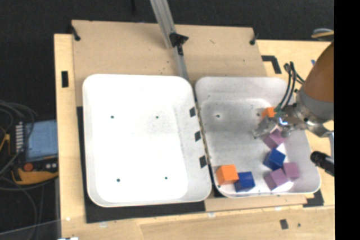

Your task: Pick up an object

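Note:
The right bin (236, 93) holds several small blocks. An orange block (227, 173) and a blue block (245, 181) lie at its near edge. Two purple blocks (276, 179) (291, 170) sit in the near right corner, with a blue block (275, 158) just behind them. My gripper (272, 123) reaches in from the right, low over the bin's right half. A small orange block (270, 112) shows at its far side and a purple block (275, 138) lies just below it. Whether either one is between the fingers is unclear.
The left bin (138, 137) lies beside the right one. A slanted metal rail (160, 3) runs from the top down to the bins' shared far corner. Cables and a blue device (39, 140) sit off the bench at the left.

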Motion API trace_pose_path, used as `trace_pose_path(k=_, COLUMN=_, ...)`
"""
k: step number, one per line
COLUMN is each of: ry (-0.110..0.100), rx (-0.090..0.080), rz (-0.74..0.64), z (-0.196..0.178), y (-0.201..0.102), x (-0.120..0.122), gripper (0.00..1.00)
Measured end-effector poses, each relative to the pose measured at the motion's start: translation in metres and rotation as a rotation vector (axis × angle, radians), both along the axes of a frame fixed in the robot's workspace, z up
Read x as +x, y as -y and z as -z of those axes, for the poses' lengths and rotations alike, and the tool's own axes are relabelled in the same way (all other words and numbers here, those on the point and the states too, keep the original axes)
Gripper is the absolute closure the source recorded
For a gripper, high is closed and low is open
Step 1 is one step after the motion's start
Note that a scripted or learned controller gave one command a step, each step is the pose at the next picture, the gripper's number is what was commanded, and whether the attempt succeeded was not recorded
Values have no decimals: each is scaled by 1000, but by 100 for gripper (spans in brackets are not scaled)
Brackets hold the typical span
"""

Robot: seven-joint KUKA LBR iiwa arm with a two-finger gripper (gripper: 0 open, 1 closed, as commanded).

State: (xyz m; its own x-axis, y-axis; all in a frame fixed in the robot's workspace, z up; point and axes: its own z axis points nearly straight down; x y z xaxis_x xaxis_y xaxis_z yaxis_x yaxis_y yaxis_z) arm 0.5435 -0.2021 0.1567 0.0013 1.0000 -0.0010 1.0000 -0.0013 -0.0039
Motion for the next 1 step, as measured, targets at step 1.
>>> trace_pose_path(k=1, ry=28, rx=-12, rz=-4, z=30, y=7, x=2, gripper=0)
